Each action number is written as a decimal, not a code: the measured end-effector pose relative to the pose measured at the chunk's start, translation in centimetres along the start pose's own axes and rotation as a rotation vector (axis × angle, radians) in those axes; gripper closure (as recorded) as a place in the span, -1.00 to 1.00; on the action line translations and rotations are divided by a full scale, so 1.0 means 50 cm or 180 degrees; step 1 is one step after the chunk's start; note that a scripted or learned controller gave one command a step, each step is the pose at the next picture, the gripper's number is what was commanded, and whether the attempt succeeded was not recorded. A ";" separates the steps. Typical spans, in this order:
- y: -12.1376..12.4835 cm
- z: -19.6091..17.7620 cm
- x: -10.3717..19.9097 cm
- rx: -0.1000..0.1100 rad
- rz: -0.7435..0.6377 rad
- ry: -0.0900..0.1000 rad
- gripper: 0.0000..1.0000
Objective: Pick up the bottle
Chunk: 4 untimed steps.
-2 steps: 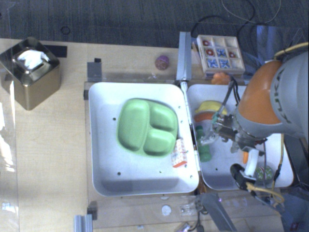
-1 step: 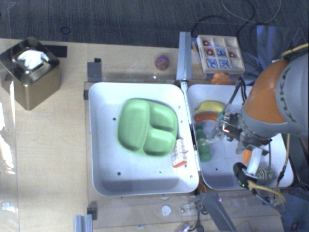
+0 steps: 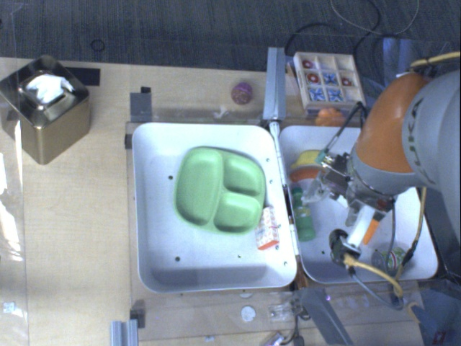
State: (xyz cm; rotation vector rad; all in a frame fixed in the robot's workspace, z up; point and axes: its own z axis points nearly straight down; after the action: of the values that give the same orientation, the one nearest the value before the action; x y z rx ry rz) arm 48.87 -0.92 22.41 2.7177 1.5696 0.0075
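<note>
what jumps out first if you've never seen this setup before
The big green divided plate in the middle of the left bin catches the eye first, with a small red and white packet by its lower right corner. Next is the bulky grey arm with its orange band, looming over the right bin, where a green bottle lies by the left wall beside some orange and yellow items.

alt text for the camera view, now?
The grey arm reaches over the right bin, beside a green bottle at that bin's left wall. The left bin holds a green divided tray and a small packet.
</note>
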 end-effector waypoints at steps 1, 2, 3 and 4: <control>0.027 0.080 -0.053 0.0014 -0.0788 -0.0003 -1.00; 0.019 0.080 -0.038 0.0010 -0.1377 0.0000 -1.00; 0.036 0.079 -0.067 0.0007 -0.1176 0.0001 -1.00; 0.030 0.079 -0.055 0.0007 -0.1626 0.0000 -1.00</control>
State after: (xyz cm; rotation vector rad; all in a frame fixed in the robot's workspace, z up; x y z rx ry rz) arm 48.81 -4.04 18.47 2.2335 2.2058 0.0046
